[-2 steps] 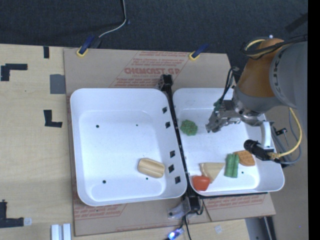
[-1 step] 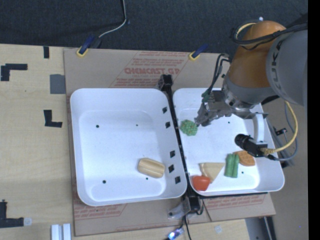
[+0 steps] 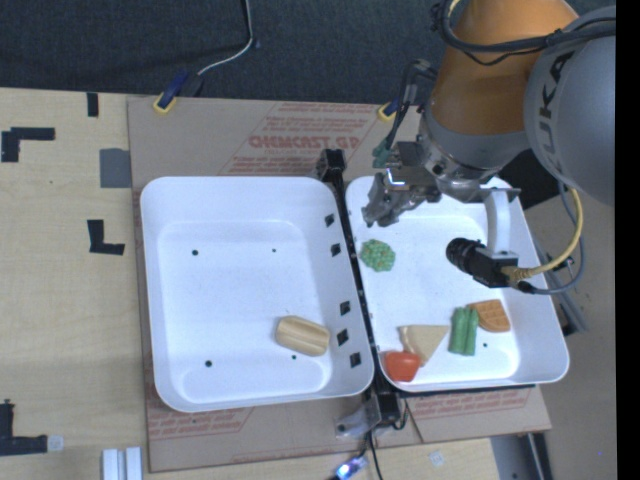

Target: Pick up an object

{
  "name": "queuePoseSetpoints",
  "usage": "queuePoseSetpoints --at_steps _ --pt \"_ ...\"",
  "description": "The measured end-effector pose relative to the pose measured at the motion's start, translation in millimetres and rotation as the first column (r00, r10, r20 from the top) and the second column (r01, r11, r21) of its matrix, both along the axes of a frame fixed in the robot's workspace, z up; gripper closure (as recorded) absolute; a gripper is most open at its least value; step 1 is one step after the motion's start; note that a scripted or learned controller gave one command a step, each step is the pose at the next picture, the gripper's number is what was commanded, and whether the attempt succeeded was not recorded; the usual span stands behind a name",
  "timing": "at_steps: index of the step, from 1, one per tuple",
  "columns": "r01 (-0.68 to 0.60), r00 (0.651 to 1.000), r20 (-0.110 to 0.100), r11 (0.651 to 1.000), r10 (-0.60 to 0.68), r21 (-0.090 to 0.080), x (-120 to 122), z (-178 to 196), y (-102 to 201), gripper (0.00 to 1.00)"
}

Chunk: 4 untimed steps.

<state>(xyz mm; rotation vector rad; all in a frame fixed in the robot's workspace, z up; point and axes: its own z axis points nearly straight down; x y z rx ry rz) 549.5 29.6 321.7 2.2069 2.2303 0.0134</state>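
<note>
Presumably the step in hand was the approach to a grasp, since the pincer (image 3: 383, 211) was seen poised at the far left corner of the right bin (image 3: 540, 368), just above and beyond the green broccoli-like piece (image 3: 377, 256). That piece was judged the likeliest target, being the nearest object to the fingertips and standing apart from the rest. Nothing was seen between the fingers, and no contact with any object was noted. Whether the fingers were spread or pressed together could not be told; they were dark, foreshortened and merged against the wrist hardware.

For a good grasp, it was judged that the pincer should be brought squarely over the green piece before descent, with care taken of the divider between bins, which lay close by.

Other candidates were recorded at the near side of the right bin: a red piece (image 3: 402, 365), a pale wedge (image 3: 425, 340), a green stick (image 3: 463, 330) and an orange slice (image 3: 492, 315), crowded together and touching in places. A tan bread roll (image 3: 302, 335) lay alone in the left bin (image 3: 170, 268), well apart from the arm.
</note>
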Motion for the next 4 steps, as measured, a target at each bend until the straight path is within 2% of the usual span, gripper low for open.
queuePoseSetpoints --at_steps 1,2,3,4 --pt "0.005 1.0 -0.011 1.0 -0.005 -0.004 26.6 -40.3 52.2 1.0" --pt "-0.004 1.0 0.0 1.0 0.004 0.003 20.1 62.0 157.1 1.0" --pt "0.007 1.0 -0.004 1.0 -0.007 -0.001 -29.0 120.3 139.1 1.0" --pt "0.017 1.0 -0.02 1.0 -0.017 -0.008 -68.2 35.4 71.7 1.0"
